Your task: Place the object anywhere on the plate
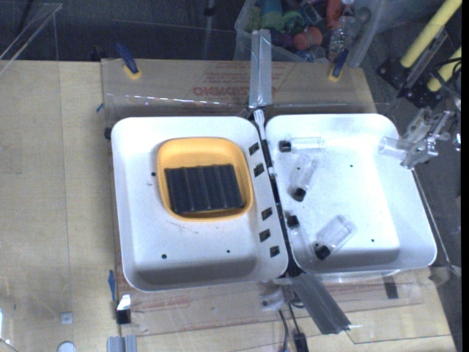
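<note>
A yellow plate [167, 155] sits in the left bin [139, 255], and a dark ribbed rectangular block [203, 188] lies flat on it. In the right bin [381, 218] lie three clear vials with black caps: one near the back [303, 144], one in the middle [303, 174] and a wider one toward the front [334, 233]. My gripper [412, 149] hovers over the right bin's far right rim, well away from the plate. A clear, vial-like thing [389, 147] shows at its tip, though I cannot make out whether it is held.
A metal divider [268, 189] with black clips runs between the bins. A small black cap [292, 221] lies by it in the right bin. A clear box of coloured toys [308, 13] stands behind the bins. Wooden bench surrounds both bins.
</note>
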Available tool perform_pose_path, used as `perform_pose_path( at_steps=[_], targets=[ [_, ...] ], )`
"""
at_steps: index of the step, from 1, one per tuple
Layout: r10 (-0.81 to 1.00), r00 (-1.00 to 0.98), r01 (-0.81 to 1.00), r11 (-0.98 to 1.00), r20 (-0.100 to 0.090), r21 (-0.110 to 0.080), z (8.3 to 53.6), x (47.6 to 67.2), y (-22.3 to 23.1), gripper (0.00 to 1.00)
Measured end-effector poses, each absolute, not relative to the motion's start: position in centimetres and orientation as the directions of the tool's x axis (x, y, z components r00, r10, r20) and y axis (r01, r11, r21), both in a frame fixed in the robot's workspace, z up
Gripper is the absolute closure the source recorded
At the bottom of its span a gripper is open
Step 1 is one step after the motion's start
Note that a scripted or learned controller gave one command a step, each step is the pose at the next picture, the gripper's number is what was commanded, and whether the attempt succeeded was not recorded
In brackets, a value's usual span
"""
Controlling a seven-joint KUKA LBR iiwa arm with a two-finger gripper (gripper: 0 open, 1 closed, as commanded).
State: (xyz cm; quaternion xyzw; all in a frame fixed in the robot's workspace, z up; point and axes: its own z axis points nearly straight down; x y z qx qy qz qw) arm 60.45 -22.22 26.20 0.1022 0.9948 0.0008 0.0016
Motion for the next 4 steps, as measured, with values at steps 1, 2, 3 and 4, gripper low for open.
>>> perform_pose_path(
  at_steps=[1, 2, 3, 4],
  targets=[
    [0.016, -1.0, 0.016, 1.0, -0.003, 0.001, 25.1, 58.4, -22.2, 1.0],
    [0.016, -1.0, 0.016, 1.0, -0.004, 0.002, 25.1, 58.4, -22.3, 0.0],
    [-0.265, -0.964, -0.265, 0.964, -0.008, -0.002, 25.0, 58.9, -22.2, 0.0],
    [-0.406, -0.914, -0.406, 0.914, -0.009, -0.003, 43.7, 61.2, -22.3, 0.0]
  ],
)
